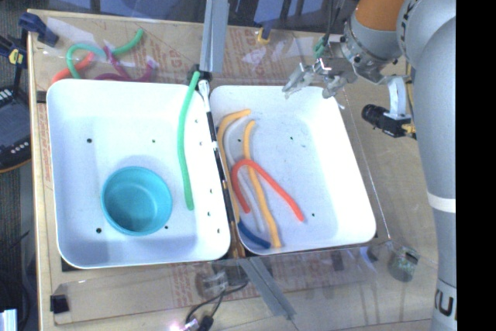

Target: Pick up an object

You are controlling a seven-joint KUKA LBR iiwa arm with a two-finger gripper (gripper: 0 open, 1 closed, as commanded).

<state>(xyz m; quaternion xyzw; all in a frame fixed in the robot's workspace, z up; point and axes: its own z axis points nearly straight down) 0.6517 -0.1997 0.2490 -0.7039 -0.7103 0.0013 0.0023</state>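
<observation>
The right bin [353, 221] served as the landmark for everything here. Nearest the camera, inside its front edge, a small blue piece [252, 235] lay half under the ends of the flexible rods. Just behind it, toward the bin's left half, a red rod [267, 184] bent in an arch across a yellow rod [260, 190], and an orange rod [229, 125] curled at the left wall; all three touched or overlapped, so a grasp on one would likely have dragged or flicked its neighbours, or closed on two at once and lost both.

Left of that bin, in the left bin [62, 167], sat a blue bowl [138, 201], and a green rod [186, 143] leaned along the wall shared with the right bin, its upper end poking over the rim. A descent close to that wall could have snagged it.

At the far rim of the right bin, above its back right corner, the gripper [316, 80] hung with its fingers spread and nothing between them. It was well apart from the rods, so I judged the reach not yet begun. Coming down where it hovered would have struck the rim or bare floor; thin round rods could also have rolled out of a shallow pinch.
</observation>
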